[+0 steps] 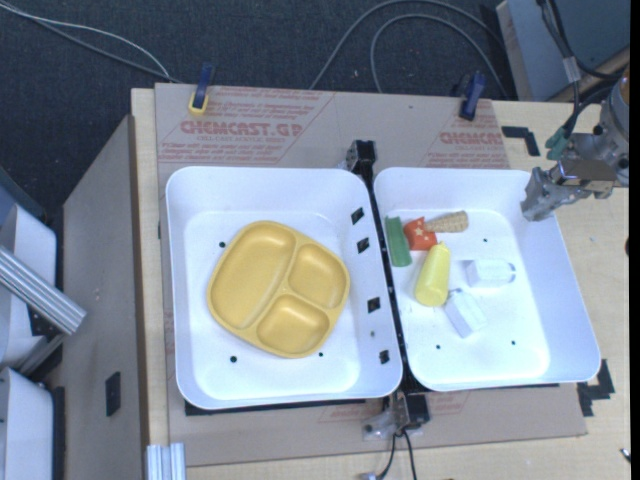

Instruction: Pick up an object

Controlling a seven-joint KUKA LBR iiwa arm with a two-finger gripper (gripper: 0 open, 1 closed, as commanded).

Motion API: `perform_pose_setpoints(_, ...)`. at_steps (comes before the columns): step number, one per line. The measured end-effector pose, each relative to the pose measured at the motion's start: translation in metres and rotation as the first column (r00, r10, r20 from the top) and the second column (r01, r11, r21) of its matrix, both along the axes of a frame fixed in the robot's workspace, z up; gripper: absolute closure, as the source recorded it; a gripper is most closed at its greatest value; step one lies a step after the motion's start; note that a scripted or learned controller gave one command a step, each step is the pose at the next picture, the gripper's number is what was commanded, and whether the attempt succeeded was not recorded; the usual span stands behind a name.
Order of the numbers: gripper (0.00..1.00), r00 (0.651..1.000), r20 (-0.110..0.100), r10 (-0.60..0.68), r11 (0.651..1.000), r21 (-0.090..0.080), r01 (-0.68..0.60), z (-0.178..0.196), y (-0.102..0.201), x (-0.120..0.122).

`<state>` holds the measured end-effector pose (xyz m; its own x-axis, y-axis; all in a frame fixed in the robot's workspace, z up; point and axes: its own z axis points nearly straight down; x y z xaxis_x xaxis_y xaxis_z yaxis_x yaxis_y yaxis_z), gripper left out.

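White bins [190, 298]: smooth glossy plastic. Yellow divided tray [278, 288]: matt plastic. Yellow bottle [433, 275]: smooth plastic. Desk [330, 118]: brown paper-faced sheet, printed red. Blue clamps [202, 88]: plastic.

red "chemcast gp" print on brown board [240, 118], repeated right

Two white bins [190, 268] on cardboard-topped bench [300, 128]

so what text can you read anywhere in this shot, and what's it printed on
"CHEMCAST G.P": red print on the brown protective sheet, left side behind the left bin.
"CHEMCAS...": the same red print repeated behind the right bin, partly cut off.
The smaller red lines beneath each are too blurred to read.
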<state>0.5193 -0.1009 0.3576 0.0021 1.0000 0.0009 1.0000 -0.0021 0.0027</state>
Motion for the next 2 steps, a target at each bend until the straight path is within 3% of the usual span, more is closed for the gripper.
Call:
perform_pose_setpoints(1, 1.0, 1.0, 0.006, 0.0, 1.0, -0.005, 0.0, 0.037, -0.045, 0.041)
perform_pose_setpoints(2, 1.0, 1.0, 0.0, -0.002, 1.0, -0.006, 0.002, 0.006, -0.113, 0.104)
